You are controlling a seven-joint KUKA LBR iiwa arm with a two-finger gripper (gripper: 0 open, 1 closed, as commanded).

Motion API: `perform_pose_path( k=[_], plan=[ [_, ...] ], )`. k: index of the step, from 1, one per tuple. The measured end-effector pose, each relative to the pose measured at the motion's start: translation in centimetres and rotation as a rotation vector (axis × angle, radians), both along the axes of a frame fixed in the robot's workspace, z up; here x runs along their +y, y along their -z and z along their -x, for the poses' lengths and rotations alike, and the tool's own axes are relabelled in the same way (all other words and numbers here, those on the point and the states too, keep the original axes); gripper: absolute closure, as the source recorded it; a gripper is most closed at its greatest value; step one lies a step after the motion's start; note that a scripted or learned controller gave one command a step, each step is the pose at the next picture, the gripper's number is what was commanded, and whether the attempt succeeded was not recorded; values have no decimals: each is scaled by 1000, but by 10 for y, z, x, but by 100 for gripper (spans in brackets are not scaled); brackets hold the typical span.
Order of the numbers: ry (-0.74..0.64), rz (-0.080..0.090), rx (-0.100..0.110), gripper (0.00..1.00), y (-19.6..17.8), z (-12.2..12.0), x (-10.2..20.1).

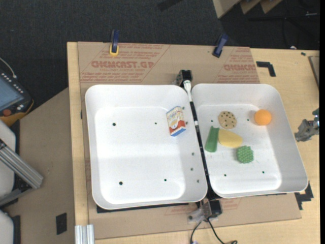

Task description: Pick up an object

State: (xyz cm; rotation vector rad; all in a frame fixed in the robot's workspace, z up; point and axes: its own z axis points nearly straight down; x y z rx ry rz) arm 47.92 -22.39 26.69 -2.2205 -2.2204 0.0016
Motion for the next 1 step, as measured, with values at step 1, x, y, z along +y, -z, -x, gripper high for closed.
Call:
perform_pose_path(
  k=[1],
  plan=[
    [-1,3,-6,100,-11,-1,0]
  ],
)
